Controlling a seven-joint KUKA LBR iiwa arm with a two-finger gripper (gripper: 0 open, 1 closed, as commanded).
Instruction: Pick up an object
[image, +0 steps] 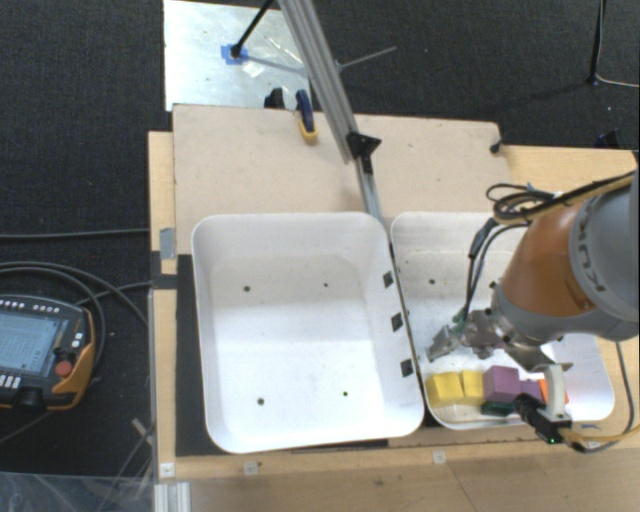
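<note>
In the right bin (430, 250), several small objects lie along the front wall. A yellow block (455, 387) sits furthest left, with a purple block (502, 380) beside it. A dark green piece (497, 407) lies just in front of the purple block, and an orange piece (553, 386) is at the right. My gripper (448, 341) hangs low in this bin, just above and behind the yellow block, near the wall between the bins. The arm's orange band (545, 270) and grey wrist cover the bin's right half. I see nothing held.
The left bin (215, 300) stands beside the right one, sharing a divider with black clips (397, 322). A slanted metal pole (330, 80) crosses the bench behind the bins. A teach pendant (35, 350) lies on the floor at far left.
</note>
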